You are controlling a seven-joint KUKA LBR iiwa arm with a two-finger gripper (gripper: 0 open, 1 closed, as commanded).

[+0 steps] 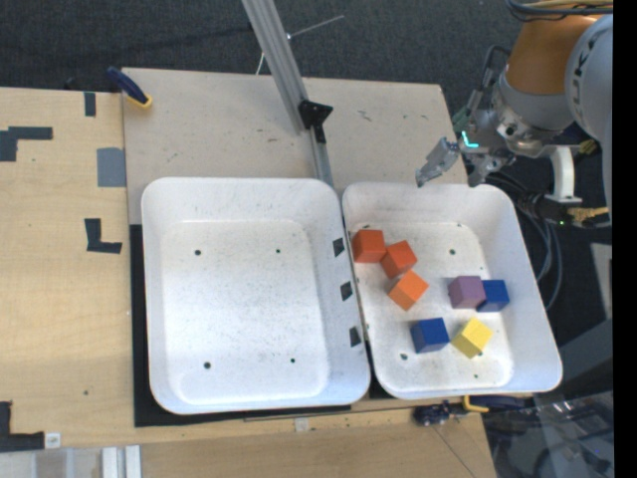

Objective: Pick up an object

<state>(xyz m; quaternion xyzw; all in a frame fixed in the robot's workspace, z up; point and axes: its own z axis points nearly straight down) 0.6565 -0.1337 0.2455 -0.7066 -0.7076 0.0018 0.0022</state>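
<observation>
Gripper [453, 162] above right bin [532, 267] rim at 12 o'clock; jaws spread open, holding nothing. Blocks clustered mid-bin: three orange blocks [394, 259] touching, purple block [465, 291] against blue. Risk: jaws straddle two blocks, pinch slips.

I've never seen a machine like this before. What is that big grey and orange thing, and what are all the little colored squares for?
That grey and orange thing is a robot arm. It reaches in from the right side of the picture, and its gripper hangs above the far edge of the right bin. The picture comes from one camera fixed above the bench, looking down at a slant. On the bench sit two shallow white bins side by side. In the right bin lie small blocks: three orange blocks, two blue blocks, a purple block and a yellow block. The left bin is beside it. The arm's job is to pick one thing up. It holds nothing yet.
</observation>
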